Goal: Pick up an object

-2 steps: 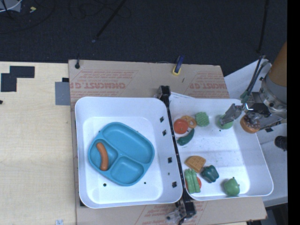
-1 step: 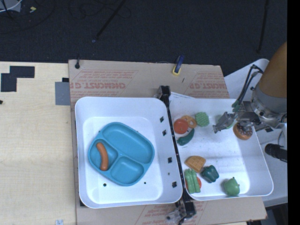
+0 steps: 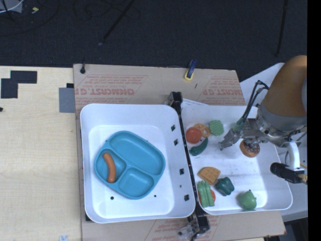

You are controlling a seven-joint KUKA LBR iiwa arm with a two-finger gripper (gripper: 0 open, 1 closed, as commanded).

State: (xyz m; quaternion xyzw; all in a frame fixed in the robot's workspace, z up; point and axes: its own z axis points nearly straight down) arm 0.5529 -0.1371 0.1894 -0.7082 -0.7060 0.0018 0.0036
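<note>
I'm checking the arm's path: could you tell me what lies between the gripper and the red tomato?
In the camera view, bare white bin floor separates the gripper from the red tomato.

A yellow-and-blue clamp grips the cardboard sheet's far edge.

Right bin: clutter on left side — tomato, green pod, lettuce piece up top; waffle, green pepper, green toy along the bottom. Open floor mid-bin between the groups. End effector and arm block the right part. Left bin: blue tray with sausage fills the center, free margin around it.
</note>
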